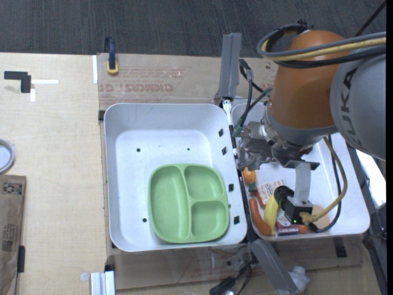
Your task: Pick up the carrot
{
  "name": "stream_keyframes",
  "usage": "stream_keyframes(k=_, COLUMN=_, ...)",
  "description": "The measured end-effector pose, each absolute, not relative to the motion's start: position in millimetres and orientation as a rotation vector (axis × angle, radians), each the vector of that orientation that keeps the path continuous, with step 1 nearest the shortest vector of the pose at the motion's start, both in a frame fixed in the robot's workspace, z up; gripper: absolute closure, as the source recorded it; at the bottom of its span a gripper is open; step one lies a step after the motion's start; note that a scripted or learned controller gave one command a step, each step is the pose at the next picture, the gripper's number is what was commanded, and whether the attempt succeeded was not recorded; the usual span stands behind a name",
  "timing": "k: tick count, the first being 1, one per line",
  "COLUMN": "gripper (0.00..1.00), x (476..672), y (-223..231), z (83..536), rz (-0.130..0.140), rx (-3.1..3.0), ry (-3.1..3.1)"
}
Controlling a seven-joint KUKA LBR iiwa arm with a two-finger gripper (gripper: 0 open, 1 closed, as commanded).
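1. Arm, grey w/ orange band, is nearest the camera. It reaches in from the right and covers most of the right bin.
2. Bench: pale wood top, w/ a cardboard sheet behind the bins and dark floor beyond.
3. Left bin: white, shallow, holds a green plate.
4. Right bin: white, touching the left bin's side, w/ small items bunched at its near-left corner.
5. Green plate: 3 compartments, lies flat toward the near-right of the left bin.
6. Gripper: low over the right bin's left edge, just above the carrot. Open or closed: can't tell. Nothing seen held.
7. Orange-red sausage-shaped item: lies slantwise, near end pointing right.
8. Banana: yellow, just beside the sausage-shaped item on its right.
9. Carrot: right bin, against the left wall, right under the gripper. Only a short orange stub shows, w/ a greenish end toward the gripper. Long axis seems to run far-to-near, but it's partly hidden so can't be sure.
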State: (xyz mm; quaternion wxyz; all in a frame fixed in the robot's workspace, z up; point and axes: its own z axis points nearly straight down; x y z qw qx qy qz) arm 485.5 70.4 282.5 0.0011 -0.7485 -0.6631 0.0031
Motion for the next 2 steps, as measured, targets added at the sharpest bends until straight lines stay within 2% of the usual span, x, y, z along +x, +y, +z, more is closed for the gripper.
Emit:
stream_keyframes(k=1, gripper=1.0, x=478.3, y=104.7, z=286.4, rz=0.005, rx=-2.292, ry=-2.149)
stream_keyframes(k=2, gripper=1.0, x=477.8, y=119.6, z=291.1, rz=0.007, rx=-2.097, ry=-2.338)
